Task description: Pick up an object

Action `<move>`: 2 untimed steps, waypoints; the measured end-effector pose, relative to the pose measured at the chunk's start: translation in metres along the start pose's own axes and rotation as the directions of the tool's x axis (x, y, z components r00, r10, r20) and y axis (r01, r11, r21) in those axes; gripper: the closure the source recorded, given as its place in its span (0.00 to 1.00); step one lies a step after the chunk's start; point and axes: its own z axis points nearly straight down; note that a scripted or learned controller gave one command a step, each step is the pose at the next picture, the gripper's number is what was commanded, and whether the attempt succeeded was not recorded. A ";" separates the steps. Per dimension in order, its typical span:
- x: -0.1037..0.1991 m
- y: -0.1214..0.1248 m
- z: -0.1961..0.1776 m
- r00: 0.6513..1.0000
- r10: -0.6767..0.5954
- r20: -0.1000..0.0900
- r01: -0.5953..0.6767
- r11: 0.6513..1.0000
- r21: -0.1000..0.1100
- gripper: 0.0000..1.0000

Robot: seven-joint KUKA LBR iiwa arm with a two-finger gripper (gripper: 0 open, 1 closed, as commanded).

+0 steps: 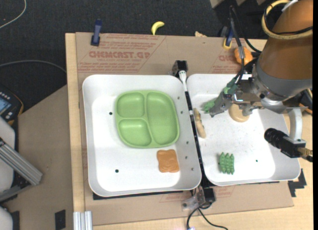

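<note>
Robotics lab, clamped cardboard-topped bench (124, 55), two white bins (99, 139), loose cables (15, 0), dark floor

Bulky grey arm (285, 75) with a broad glossy orange band (290, 35) and yellow-black cables (271, 15) looped above

You look from one fixed camera set high above the worktop (124, 50), facing down at a slant. It stands far enough to take in both white bins: the left bin (99, 139) lies well apart from the pincer (218, 106), and the right bin (258, 169) lies under the pincer, whose arm (285, 50) comes in from your right.
</note>
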 end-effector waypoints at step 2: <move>0.061 -0.022 -0.062 1.000 0.003 0.002 -0.003 1.000 0.006 1.00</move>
